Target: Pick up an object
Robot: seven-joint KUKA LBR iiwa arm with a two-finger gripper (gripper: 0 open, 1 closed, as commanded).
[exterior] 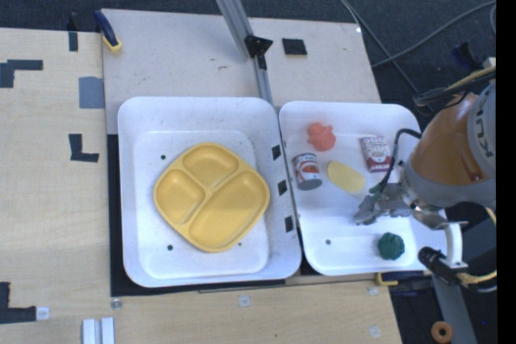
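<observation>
Yellow lemon-like piece [347,176] lies mid right bin [348,254], between small can [306,171] and red-white packet [376,153]. My gripper [368,211] hangs just beside it, low; whether it's clenched or released I can't tell. I'd centre over the piece before descending, avoiding the green ball [391,246]

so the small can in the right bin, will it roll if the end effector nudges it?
Likely. The can looks cylindrical and seems to lie tilted, so a side push may roll it. Its surface looks smooth, probably slippery. It sits close beside the yellow object, which could block it.
</observation>
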